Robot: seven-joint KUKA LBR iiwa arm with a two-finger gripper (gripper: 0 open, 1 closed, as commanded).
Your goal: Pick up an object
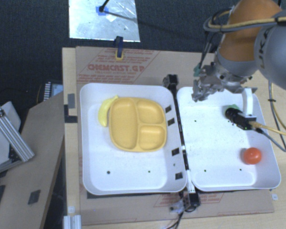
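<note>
While hovering over the far-left corner of right bin (214, 151), judged as pre-grasp, no pick yet. Across in left bin (97, 163): mostly taken up by yellow divided plate (136, 124), flat on the floor, well apart from arm (271, 46). Poor candidate: wide, low-rimmed, hard to pinch from above. Next, yellow curved piece (103, 111), banana-like, touching the plate's far-left edge, maybe tucked partly under; cannot tell. Skip as well, too crowded against the plate. As for gripper (199, 97): over bare bin floor beside the divider wall; cannot tell wide or narrow from this angle. Best target: orange ball (251, 155), near-right corner of right bin, alone, clear all round though fairly near the right wall. For the approach: raise first, cross the bin diagonally, centre directly above the ball, confirm a wide opening before descent. Come straight down, straddle at the widest girth, close slowly. Likely to roll if nudged off-centre, so avoid one-sided contact. Set the closing axis parallel to the right wall for clearance. Lift slightly, then verify the hold before moving off.
</note>
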